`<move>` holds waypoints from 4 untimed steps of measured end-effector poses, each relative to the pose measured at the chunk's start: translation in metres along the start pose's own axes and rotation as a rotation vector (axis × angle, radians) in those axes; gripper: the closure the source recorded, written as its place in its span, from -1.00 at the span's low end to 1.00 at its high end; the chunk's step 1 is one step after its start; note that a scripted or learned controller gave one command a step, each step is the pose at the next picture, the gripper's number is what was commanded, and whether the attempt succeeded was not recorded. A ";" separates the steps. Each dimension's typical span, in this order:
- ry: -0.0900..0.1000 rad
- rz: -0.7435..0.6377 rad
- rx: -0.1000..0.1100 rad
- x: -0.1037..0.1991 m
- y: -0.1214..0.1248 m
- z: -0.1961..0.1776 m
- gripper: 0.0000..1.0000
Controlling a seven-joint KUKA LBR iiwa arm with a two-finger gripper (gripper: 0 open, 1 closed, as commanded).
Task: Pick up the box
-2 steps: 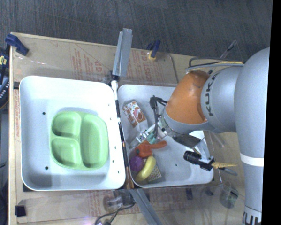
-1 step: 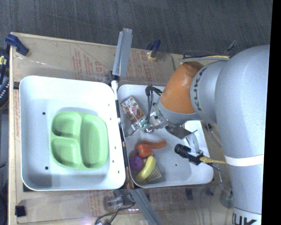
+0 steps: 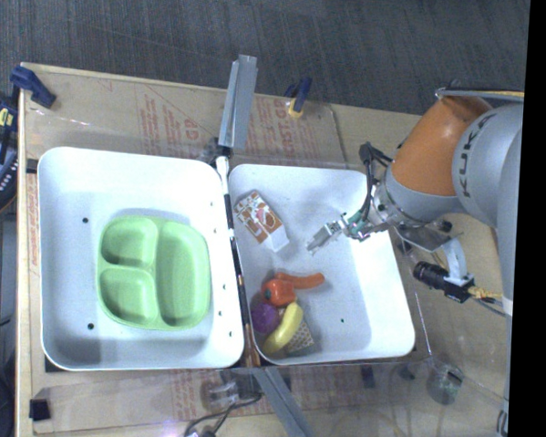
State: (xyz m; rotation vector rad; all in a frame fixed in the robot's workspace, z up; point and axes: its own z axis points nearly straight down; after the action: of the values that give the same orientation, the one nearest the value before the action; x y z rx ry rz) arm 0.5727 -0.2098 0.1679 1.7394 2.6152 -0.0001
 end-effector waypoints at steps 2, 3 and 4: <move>-0.001 -0.151 0.000 0.048 0.003 -0.004 -1.00; 0.000 0.006 0.001 -0.007 0.017 0.024 -1.00; -0.001 -0.359 -0.001 0.031 0.020 -0.052 -1.00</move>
State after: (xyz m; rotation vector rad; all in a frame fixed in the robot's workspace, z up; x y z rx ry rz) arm 0.5793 -0.1736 0.2194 1.2436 2.8828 -0.0005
